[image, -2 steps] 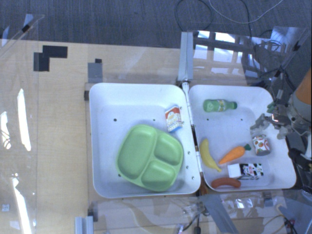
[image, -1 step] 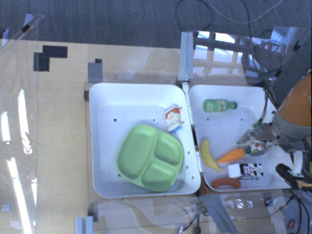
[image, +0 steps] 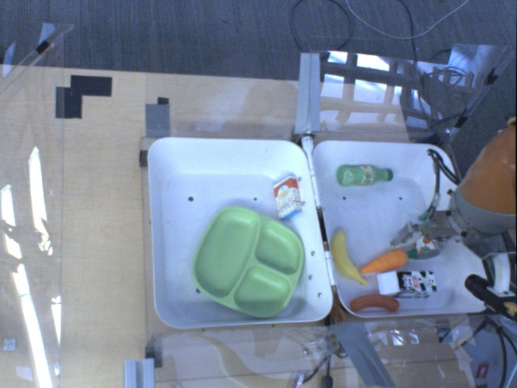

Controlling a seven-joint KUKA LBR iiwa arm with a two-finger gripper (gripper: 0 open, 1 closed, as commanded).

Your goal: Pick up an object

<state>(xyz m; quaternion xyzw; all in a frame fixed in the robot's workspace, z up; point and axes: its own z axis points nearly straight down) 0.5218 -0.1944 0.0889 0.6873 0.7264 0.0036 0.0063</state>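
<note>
An orange plastic carrot [image: 384, 261] lies in the right white bin [image: 367, 199], between a yellow banana [image: 346, 257] and the gripper [image: 414, 238]. Leftwards, a green sectioned plastic plate [image: 249, 260] and small snack carton [image: 287, 196] sit in the left white bin [image: 174, 217]. Whether the fingers are wide or narrow, I cannot tell.

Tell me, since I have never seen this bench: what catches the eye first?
The big green divided plate stands out, lying in the left bin with a small carton beyond it by the divider. In the right bin, the gripper sits low just above a carrot, among a banana, a sausage and a green bottle at the far side.
</note>
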